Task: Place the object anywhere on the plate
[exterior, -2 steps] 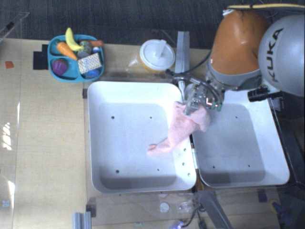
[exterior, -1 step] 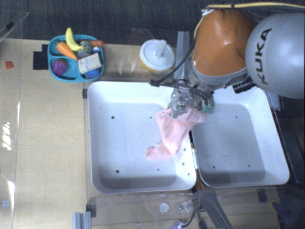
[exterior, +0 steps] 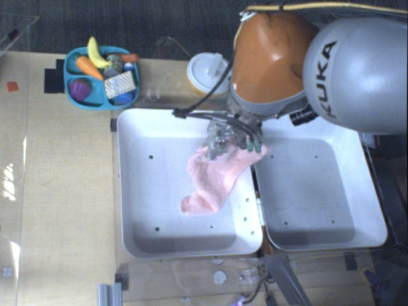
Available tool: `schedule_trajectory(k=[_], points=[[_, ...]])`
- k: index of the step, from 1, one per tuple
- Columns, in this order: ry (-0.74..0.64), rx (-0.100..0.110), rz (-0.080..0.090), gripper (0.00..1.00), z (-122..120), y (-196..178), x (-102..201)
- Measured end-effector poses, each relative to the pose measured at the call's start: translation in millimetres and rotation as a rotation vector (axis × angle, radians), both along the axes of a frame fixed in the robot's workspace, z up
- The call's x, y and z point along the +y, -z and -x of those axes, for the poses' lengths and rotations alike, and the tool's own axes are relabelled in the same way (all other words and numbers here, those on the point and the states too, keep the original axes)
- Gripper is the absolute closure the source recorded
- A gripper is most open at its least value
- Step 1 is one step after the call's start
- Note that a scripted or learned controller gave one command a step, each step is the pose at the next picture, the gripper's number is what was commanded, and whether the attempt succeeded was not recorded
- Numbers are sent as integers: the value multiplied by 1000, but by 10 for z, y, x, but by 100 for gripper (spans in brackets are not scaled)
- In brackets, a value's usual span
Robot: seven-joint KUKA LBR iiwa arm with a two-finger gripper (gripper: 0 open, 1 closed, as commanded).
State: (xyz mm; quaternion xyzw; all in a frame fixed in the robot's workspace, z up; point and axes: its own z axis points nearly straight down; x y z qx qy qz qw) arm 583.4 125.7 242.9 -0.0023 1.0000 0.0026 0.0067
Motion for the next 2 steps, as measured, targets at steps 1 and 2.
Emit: schedule_trajectory(k=[1, 2], points=[[1, 4, 0, 100, 80, 121, 496], [1, 3, 0, 0, 78, 119, 495]])
